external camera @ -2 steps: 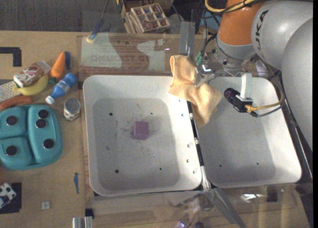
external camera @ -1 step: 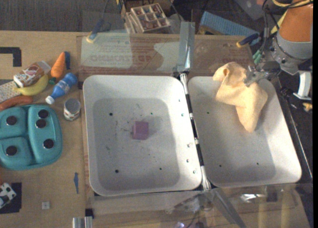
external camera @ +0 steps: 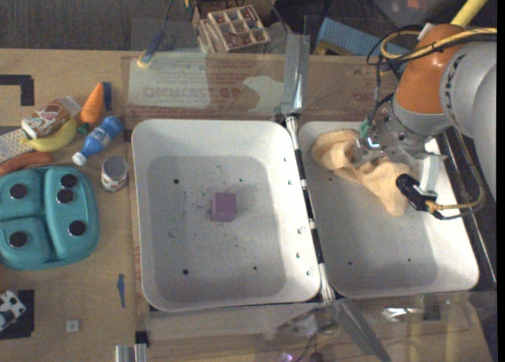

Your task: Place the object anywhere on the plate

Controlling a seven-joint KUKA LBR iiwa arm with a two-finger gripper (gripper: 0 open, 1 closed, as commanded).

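Observation:
A small purple block [external camera: 223, 207] lies alone near the middle of the left bin [external camera: 158, 143]. In the right bin [external camera: 442, 274], a tan, soft-looking thing [external camera: 380, 181] with an uneven outline lies at the far left part, stretching toward the bin's middle. My gripper [external camera: 369, 150] is low over the tan thing's upper part, under the grey wrist and orange band [external camera: 426, 76]. The arm hides part of the tan thing. I cannot tell whether anything is held.
Left of the bins sit a teal divided tray [external camera: 43, 214], a banana [external camera: 54, 139], a carrot [external camera: 95, 102], a small blue bottle [external camera: 99, 139] and a can [external camera: 115, 173]. A box of small items [external camera: 237, 27] stands behind the bins. A black cable connector [external camera: 414, 191] hangs beside the wrist.

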